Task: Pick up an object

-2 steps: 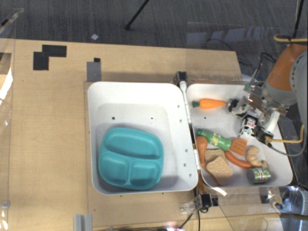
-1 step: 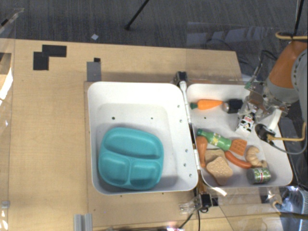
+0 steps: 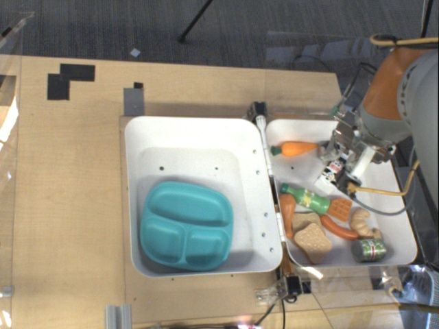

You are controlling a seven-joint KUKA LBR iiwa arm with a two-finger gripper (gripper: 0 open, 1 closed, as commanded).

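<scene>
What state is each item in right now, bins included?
End effector: low over the right bin, nothing visibly held.
Carrot: lying flat at the right bin's far end.
Green bottle: on its side.
Can: on its side, near corner.
Bread slice: lying flat.
Teal tray: flat, open side up, in the left bin.

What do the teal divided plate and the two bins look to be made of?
Teal divided plate: probably moulded plastic with a matte to satin finish; the colour is even, the compartment ridges rounded and the sheen soft. Left bin and right bin: likely thin formed white plastic, smooth, with rounded corners and faint highlights.
</scene>
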